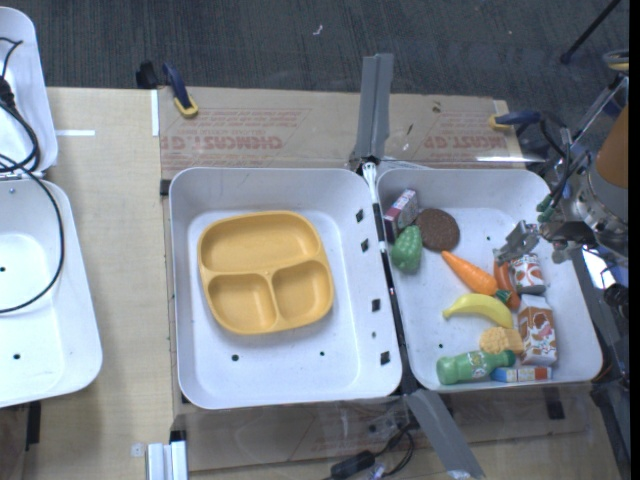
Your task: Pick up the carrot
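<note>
looks like the approach step: the metal two-finger gripper [519, 240] hangs just right of the orange toy carrot [470, 272], can't tell its state; next it needs to centre over it

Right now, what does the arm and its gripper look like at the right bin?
The gripper is a small metallic grey assembly with dark parts. Behind it the arm shows an orange band against grey housing, with thin dark cables or rods running alongside it near the right bin. No readable markings are visible.
</note>
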`<state>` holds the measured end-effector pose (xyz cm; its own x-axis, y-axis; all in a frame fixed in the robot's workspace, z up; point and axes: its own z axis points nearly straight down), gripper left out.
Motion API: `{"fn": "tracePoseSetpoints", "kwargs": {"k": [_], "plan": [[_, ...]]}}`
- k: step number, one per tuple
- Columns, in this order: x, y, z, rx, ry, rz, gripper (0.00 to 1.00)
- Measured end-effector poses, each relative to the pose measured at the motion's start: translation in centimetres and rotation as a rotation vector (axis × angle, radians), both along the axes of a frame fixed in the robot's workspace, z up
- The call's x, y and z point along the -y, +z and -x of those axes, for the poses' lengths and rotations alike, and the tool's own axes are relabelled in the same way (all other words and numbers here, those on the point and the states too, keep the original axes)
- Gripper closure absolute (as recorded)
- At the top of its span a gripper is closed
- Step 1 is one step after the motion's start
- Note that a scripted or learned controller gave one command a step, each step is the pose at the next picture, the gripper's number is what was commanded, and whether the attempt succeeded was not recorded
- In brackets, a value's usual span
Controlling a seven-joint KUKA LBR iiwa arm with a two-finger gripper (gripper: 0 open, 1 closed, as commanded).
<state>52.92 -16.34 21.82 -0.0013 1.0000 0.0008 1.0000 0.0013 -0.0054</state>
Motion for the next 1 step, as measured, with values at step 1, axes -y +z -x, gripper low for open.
{"fn": "tracePoseSetpoints", "kwargs": {"k": [1], "plan": [[-3.68, -12.68, -2.84, 0.005, 0.143, 0.001, 0.0]]}}
